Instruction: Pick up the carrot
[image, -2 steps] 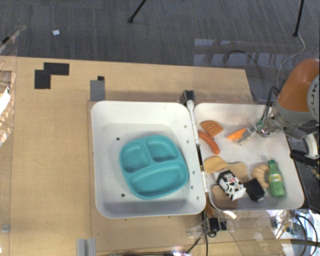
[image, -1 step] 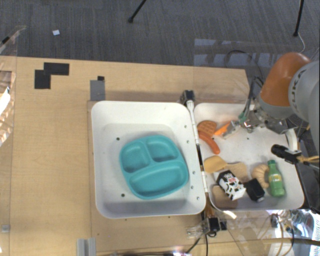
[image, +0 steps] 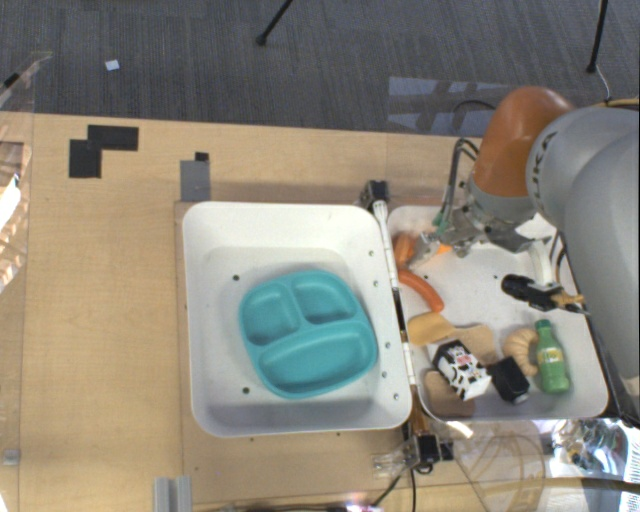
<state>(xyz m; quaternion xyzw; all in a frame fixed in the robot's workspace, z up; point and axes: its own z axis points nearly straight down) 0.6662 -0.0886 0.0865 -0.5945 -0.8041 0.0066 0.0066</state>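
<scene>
The carrot (image: 403, 248) is a short orange piece lying at the back left of the right bin (image: 590, 405), close to that bin's left wall. My gripper (image: 440, 242) is low inside the right bin, just to the right of the carrot and very near it. Nothing visible sits between its tips. The grey arm with the orange band (image: 515, 135) reaches down to it from the right.
A longer red-orange piece (image: 422, 290) lies just in front of the carrot. Further forward are tan bread pieces (image: 440, 328), a cow-patterned box (image: 460, 367), a black block (image: 509, 380) and a green bottle (image: 551, 357). The left bin (image: 205, 250) holds a teal divided plate (image: 345, 372).
</scene>
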